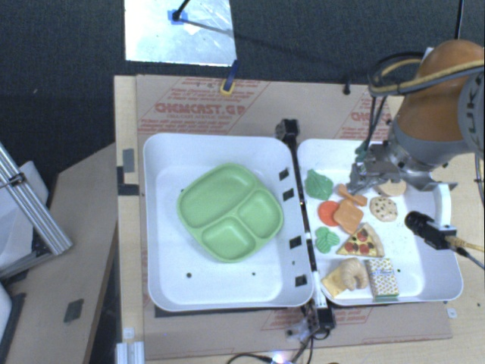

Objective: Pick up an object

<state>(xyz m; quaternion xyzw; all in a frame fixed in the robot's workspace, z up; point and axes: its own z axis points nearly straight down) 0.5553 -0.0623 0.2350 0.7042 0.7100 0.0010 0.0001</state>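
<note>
My gripper (362, 176) hangs low over the back of the right bin (447, 279), just above an orange sausage-shaped piece (351, 196). Toy foods lie below and to its left: a green leafy piece (319, 184), a red tomato slice (327, 212), an orange toast piece (349, 216), a chip cookie (383, 208), a pizza slice (362, 243), a small green piece (327, 239), a tan bread roll (348, 275) and a patterned box (383, 278). Nothing shows as held.
The left bin (163, 279) holds a light green divided plate (229, 212). A black-clipped divider (300, 211) separates the two bins. The arm's orange band (447, 70) looms over the right bin's far corner.
</note>
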